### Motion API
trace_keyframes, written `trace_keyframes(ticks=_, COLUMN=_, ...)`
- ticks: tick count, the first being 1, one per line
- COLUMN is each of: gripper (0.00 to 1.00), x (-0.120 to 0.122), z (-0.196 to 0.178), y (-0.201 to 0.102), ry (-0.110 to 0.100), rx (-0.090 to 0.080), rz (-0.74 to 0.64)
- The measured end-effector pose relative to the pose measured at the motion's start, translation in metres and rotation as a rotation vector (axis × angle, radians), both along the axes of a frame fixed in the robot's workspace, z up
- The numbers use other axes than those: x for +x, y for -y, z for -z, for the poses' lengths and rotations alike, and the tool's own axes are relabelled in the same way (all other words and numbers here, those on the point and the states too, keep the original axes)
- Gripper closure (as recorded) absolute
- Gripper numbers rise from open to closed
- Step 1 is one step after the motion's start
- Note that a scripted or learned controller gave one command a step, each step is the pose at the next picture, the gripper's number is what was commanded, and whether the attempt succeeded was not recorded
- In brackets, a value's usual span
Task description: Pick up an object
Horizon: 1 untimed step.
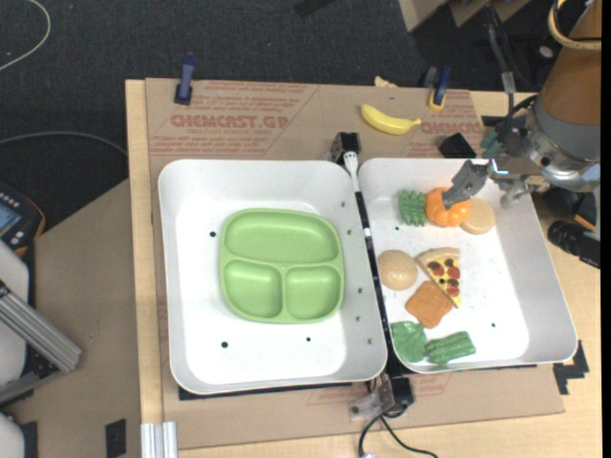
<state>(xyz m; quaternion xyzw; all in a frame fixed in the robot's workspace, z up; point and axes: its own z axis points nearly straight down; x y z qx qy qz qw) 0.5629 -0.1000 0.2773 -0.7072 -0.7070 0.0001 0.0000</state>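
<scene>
My hand (465,185) down at the toy carrot (442,208); nothing lifted yet.
Whether it is wide or narrow I cannot tell. The carrot lies in the right bin (535,284), touching a beige round piece (478,218). Grasp and lift remain.

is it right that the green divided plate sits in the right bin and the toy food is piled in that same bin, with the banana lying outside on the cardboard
Not quite. The green divided plate sits in the left bin, not the right one. The camera view shows it there alone, while the toy food, such as the pizza slice, is in the right bin. The banana does lie outside on the cardboard.
</scene>
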Motion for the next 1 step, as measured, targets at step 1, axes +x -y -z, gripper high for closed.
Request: trace_keyframes(ticks=1, gripper=0.0, x=-0.0485, z=0.1125, y=0.0337, ry=-0.014, rx=0.002, rz=0.006)
